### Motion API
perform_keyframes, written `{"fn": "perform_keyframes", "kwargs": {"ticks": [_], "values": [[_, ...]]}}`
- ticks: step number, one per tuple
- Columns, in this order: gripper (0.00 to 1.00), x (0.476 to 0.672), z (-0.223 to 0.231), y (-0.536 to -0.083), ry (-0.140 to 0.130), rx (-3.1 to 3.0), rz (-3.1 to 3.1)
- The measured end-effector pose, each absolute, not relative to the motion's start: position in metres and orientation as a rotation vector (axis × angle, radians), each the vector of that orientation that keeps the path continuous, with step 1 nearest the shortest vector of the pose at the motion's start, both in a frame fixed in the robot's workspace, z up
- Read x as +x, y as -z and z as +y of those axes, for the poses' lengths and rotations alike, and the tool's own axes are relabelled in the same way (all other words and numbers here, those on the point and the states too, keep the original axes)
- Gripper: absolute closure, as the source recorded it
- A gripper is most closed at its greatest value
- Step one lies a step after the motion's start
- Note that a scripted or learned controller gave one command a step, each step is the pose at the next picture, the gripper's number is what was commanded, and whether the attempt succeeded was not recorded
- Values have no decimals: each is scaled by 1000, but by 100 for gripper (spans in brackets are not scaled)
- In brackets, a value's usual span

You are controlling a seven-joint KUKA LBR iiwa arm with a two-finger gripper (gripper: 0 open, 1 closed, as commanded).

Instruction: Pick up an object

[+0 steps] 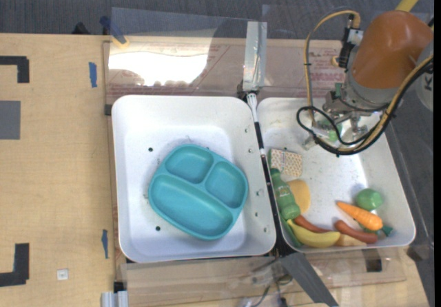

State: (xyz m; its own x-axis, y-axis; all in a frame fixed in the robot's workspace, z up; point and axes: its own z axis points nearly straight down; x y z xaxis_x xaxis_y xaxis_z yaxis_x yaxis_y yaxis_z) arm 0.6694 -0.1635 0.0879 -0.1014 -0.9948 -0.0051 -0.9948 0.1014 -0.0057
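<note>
The tabletop (pixel 48 161) carries two shallow white bins side by side, the left bin (pixel 131 120) and the right bin (pixel 403 209). The arm (pixel 389 47) comes in from the right and hangs over the far part of the right bin, its orange band uppermost and cables looped round the wrist. In the left bin lies a teal divided plate (pixel 200 190), turned a little askew, with three compartments. Under the wrist the tool (pixel 339 130) points down at the far end of the right bin; there seems to be something greenish at its tip, but cables cross it and I cannot tell whether it is wide, narrow or gripping anything. The objects to pick from all lie toward the near side of that bin, so they sit nearer than the tool and partly to its left. A banana (pixel 313 235) curves along the near wall, a carrot (pixel 358 214) lies slantwise beside a round green piece (pixel 369 198), a green bottle-like piece (pixel 282 195) runs near-to-far along the left wall, and a small patterned square (pixel 286 160) sits closest to the tool. I would judge that square the shortest reach.
</note>
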Motion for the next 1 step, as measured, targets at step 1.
{"fn": "perform_keyframes", "kwargs": {"ticks": [1], "values": [[0, 601, -107, -89, 3, -2020, 2394]]}}
